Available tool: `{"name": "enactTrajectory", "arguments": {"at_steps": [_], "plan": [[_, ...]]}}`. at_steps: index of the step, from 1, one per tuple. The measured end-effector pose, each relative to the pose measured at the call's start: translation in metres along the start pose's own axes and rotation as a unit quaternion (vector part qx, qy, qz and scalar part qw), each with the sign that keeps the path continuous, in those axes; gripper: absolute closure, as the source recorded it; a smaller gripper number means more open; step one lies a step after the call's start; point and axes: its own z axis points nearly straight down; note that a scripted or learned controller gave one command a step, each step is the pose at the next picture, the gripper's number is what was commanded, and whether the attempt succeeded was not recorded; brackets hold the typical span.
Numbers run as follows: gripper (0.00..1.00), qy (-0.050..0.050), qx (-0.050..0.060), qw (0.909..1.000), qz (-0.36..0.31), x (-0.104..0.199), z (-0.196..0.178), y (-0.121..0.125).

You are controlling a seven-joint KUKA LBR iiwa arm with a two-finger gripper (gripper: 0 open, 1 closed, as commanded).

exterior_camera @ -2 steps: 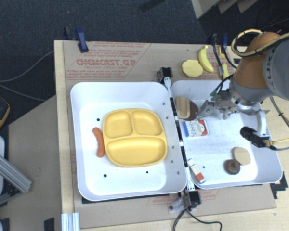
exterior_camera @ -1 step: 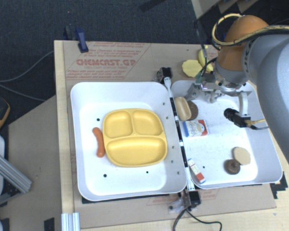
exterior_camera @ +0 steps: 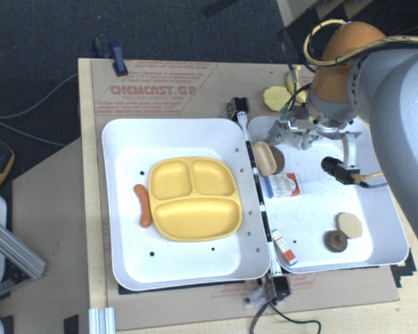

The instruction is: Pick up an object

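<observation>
Hand (exterior_camera: 303, 134) hovers just right of bun (exterior_camera: 265, 158); its grip state unclear.

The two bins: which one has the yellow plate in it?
The left bin holds the yellow divided plate, with a hot dog beside it. The right bin holds small food toys instead.

Divided plate (exterior_camera: 195, 199) in left bin (exterior_camera: 118, 145); sausage (exterior_camera: 143, 205) just left of plate.

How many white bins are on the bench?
2. The left bin holds a yellow divided plate and a toy hot dog. The right bin sits beside it, under the arm.
</observation>
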Motion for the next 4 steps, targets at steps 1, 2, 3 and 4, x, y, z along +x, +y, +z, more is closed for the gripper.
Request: {"name": "enactTrajectory", "arguments": {"at_steps": [1, 2, 3, 4], "plan": [[0.00, 0.000, 0.000, 1.0000, 0.001, 0.001, 0.000, 0.000], [0.00, 0.000, 0.000, 1.0000, 0.000, 0.002, 0.000, 0.000], [0.00, 0.000, 0.000, 1.0000, 0.000, 0.001, 0.000, 0.000], [1.00, 0.001, -0.002, 1.0000, -0.001, 0.002, -0.012, 0.001]]}}
